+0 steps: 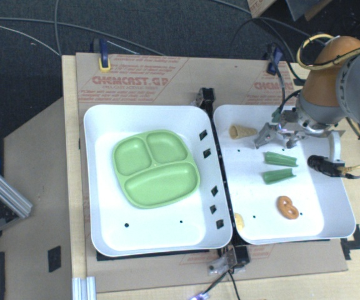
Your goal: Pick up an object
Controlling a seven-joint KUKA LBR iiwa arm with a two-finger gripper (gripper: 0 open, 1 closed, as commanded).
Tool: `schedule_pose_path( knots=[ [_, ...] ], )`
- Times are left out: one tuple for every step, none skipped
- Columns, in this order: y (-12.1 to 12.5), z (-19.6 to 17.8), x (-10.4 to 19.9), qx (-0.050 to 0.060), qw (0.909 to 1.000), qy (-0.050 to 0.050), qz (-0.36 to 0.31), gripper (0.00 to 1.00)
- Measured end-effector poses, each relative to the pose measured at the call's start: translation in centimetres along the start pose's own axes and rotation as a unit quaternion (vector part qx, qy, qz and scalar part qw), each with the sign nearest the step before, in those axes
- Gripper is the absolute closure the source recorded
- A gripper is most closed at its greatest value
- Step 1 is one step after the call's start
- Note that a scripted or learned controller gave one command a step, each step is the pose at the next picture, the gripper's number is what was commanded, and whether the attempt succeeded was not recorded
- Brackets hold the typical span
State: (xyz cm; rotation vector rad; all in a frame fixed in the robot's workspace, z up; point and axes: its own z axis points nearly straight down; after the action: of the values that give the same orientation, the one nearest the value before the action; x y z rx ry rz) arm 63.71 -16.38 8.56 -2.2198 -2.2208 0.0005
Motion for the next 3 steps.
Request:
schedule_pose_path(
  knots=[
    [0.1, -1.2, 0.0, -0.001, 1.0000, 0.000, 0.000, 1.00],
    [0.4, -5.5, 0.2, -0.003, 1.0000, -0.001, 0.000, 1.00],
    [0.8, -11.3, 1.0, -0.002, 1.0000, -0.001, -0.001, 1.00]
  ],
)
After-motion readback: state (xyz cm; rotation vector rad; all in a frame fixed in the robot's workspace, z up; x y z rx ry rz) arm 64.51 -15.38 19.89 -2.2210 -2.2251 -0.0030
